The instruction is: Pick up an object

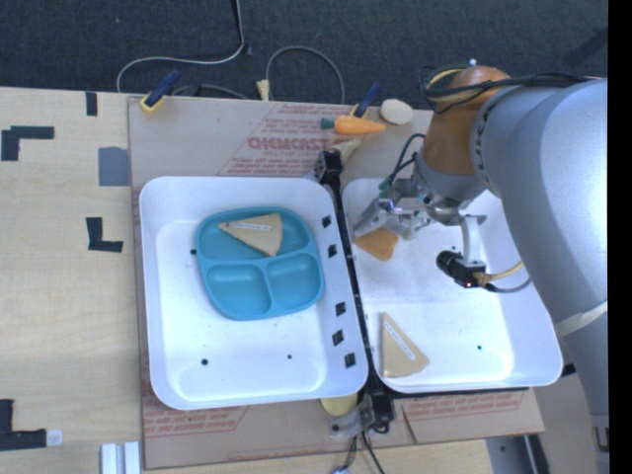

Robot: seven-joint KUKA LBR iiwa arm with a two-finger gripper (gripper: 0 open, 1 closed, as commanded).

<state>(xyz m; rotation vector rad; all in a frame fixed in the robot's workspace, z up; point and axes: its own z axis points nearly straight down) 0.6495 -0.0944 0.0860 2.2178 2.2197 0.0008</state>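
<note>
Right now I see an orange-brown food piece (376, 244) at the upper left of the right bin (494, 363), touching the gripper (388, 217); can't tell its grip state. Tan wedge (400, 348) lower in that bin. Another wedge (255, 233) on the blue tray (260, 265), left bin (168, 294).

A blue divided plate (261, 267) is sitting in my left bin (168, 363), carrying a tan wedge (255, 232) in its far compartment. Beyond the bins' far edge, an orange carrot-like toy (357, 124) and a pale egg-like thing (397, 112) are lying on the cardboard (237, 136).
</note>
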